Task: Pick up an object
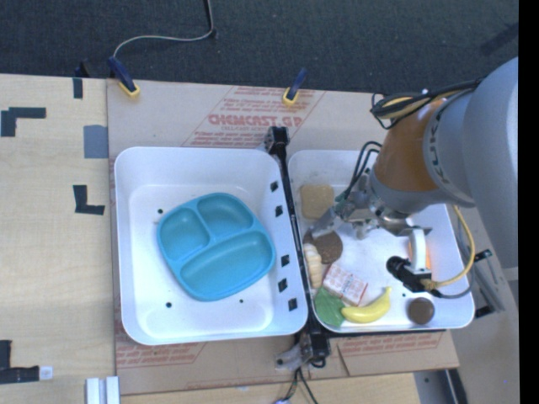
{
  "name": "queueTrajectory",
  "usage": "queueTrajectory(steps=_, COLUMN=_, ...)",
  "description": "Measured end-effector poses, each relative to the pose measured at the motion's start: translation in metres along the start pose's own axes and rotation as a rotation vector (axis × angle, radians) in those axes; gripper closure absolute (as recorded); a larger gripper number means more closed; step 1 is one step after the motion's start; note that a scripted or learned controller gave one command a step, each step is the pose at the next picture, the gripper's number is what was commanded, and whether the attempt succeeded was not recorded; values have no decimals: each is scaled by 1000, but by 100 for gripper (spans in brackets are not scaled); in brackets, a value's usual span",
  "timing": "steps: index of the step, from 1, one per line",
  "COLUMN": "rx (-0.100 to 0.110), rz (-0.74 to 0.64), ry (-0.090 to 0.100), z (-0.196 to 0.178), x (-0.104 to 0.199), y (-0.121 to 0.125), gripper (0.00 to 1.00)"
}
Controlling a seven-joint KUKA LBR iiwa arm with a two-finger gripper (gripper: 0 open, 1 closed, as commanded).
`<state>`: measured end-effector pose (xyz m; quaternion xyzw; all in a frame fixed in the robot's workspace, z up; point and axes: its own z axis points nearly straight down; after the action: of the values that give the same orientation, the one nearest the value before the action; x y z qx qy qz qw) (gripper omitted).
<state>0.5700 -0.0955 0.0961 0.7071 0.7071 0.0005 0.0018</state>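
Red "CHEMCAST GP" lettering, printed upside down on the brown cardboard sheet point(244, 120) at upper centre, under 2 white bins. Left bin point(135, 225): 1 blue 3-compartment plate point(216, 244). Right bin point(455, 310), lower right of frame: tan bread slice point(317, 199) at its upper left, brown round cookie point(327, 247) below it, red-and-white printed packet point(346, 284) with writing too small to read, yellow banana point(368, 309), green piece point(329, 307) at the lower left corner, brown disc point(420, 310) at lower right. Gripper point(354, 217) low over the right bin, just right of the bread slice and above the cookie; cannot tell whether parted or closed. 2 yellow-and-blue clamps point(125, 79) on the cardboard's top edge.
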Motion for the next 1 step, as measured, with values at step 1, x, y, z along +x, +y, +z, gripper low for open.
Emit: queueTrajectory(steps=1, rx=-1, rz=-1, ry=1, z=10, x=-2, y=58, gripper=0)
